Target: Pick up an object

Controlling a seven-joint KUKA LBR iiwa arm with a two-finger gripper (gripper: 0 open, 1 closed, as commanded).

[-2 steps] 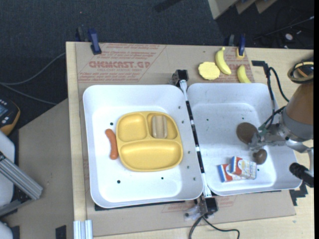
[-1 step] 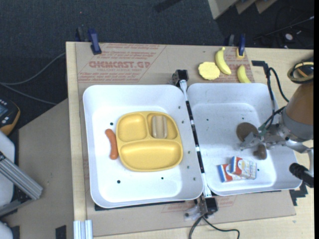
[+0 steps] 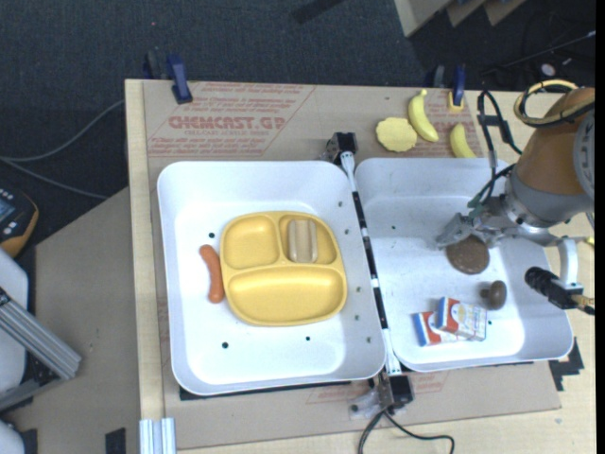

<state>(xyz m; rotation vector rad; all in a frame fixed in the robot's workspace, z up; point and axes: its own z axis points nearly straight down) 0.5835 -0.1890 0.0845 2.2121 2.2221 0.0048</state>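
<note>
My gripper [image 3: 465, 233] hangs low in the right bin [image 3: 416, 183], right over the far edge of a flat brown disc [image 3: 469, 256]. Nothing shows as lifted; the disc rests on the bin floor. A small brown ball [image 3: 492, 294] lies just in front and to the right of the disc. A red, white and blue carton [image 3: 449, 322] lies flat near the bin's front edge. The grey arm with its orange band [image 3: 553, 154] comes in from the right.
The left bin [image 3: 189, 197] holds a yellow divided plate [image 3: 282, 296] with a beige piece [image 3: 302, 239] in its upper right compartment, and an orange sausage [image 3: 213, 272] beside it. Two bananas [image 3: 423, 116] and a yellow lump [image 3: 397, 134] lie on the bench behind the right bin.
</note>
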